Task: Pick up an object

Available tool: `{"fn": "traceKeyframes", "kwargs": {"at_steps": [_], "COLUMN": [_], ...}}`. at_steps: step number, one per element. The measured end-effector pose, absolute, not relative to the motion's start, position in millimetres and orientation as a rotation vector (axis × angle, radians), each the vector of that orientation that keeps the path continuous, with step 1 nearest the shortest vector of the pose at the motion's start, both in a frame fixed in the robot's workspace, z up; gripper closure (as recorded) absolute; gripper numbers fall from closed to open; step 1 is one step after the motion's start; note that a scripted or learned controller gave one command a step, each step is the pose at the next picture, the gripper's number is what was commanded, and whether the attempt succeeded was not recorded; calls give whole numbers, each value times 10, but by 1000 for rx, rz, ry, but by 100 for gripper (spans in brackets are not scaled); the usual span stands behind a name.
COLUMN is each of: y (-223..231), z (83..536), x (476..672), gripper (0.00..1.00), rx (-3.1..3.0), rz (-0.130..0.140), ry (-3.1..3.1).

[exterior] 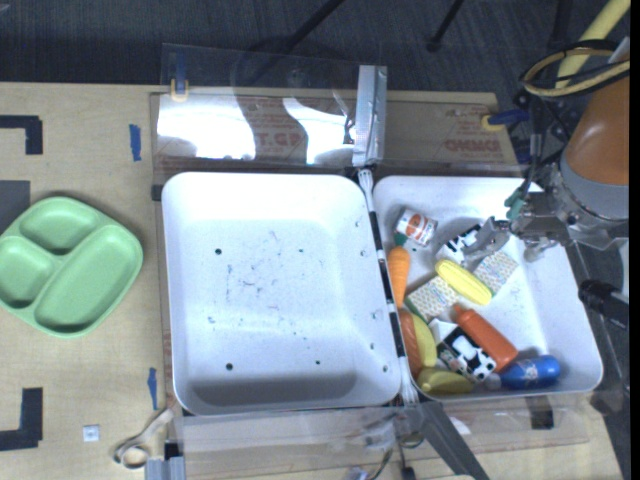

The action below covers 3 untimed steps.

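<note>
Scissors (135, 446) lie on the surface (80, 148) far left of the claw (492, 236), beside a green divided plate (66, 265) and the left bin (270, 278). Just below the claw sit a yellow corn cob (464, 281) and an orange carrot (399, 273); whether its fingers are spread or closed, I cannot tell.

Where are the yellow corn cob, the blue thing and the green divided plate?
Yellow corn cob (464, 281): camera view, middle of the cob, right bin.
Blue thing (531, 371): camera view, its rounded body, right bin's near corner.
Green divided plate (118, 258): camera view, right rim, on the bench left of the bins.
</note>
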<state>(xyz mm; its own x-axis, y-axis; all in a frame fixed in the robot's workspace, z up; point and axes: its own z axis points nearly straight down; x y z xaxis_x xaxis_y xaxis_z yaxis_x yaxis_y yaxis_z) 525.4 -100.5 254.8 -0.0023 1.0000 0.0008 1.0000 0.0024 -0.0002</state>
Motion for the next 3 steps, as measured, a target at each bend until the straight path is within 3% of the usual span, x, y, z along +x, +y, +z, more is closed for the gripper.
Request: {"fn": "traceKeyframes", "kwargs": {"at_steps": [1, 2, 3], "y": [-1005, -1218, -1255], "z": [2547, 1430, 925], "x": [5254, 5638, 5878], "gripper": [0, 0, 0], "rx": [-2218, -2043, -2105], "rz": [-1, -2, -12], "ry": [-2224, -2387, -2350]}}
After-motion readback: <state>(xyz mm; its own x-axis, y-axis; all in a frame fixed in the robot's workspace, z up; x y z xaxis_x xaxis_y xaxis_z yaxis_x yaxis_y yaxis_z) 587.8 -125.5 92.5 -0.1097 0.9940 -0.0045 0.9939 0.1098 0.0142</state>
